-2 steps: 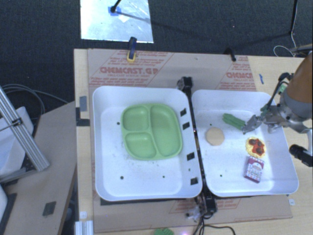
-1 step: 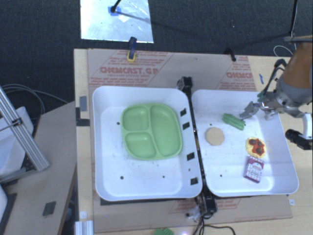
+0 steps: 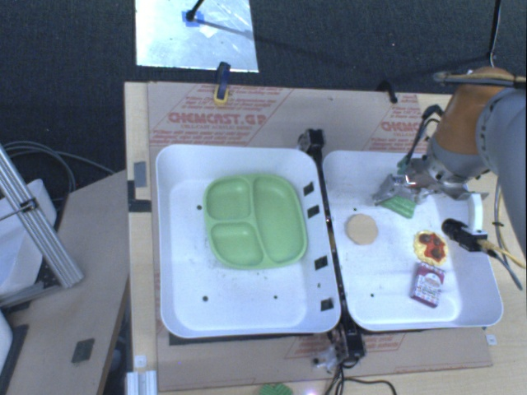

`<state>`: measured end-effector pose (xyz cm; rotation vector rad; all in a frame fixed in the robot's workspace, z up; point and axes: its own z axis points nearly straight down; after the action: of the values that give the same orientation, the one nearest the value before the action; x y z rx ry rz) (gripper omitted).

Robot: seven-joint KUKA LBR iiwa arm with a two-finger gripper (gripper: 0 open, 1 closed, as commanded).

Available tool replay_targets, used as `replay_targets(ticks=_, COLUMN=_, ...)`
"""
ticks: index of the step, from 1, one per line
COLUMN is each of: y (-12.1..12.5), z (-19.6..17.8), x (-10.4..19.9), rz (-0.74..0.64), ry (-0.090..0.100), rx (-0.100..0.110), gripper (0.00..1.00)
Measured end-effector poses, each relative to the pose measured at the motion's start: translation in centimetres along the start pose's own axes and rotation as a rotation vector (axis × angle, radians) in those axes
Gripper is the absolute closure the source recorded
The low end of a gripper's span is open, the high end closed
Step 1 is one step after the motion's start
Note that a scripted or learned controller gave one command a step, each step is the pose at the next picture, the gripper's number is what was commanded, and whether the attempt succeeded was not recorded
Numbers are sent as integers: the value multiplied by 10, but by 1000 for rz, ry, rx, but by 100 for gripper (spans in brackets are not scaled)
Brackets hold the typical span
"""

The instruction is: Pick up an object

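Observation:
My gripper [image 3: 401,191] is low over the back of the right bin [image 3: 486,303], open, with its fingers spread just above a small green object [image 3: 402,207]. That object lies on the bin floor and is partly hidden by the gripper; nothing is visibly held. A round tan disc [image 3: 361,229] lies to the front left of the gripper. In front of it to the right lie a red and yellow piece [image 3: 431,246] and a dark red packet [image 3: 427,285].
The left bin [image 3: 177,303] holds a light green divided plate [image 3: 254,220]. A black divider with clips [image 3: 323,220] runs between the two bins. The grey arm with its orange band [image 3: 473,118] comes in from the right above the right bin's back corner.

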<state>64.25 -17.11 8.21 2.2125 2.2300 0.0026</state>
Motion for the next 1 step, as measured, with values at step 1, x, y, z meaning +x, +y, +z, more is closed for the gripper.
replay_targets(ticks=1, y=1, z=-15, x=-2, rz=1, ry=-2, rx=-5, gripper=100)
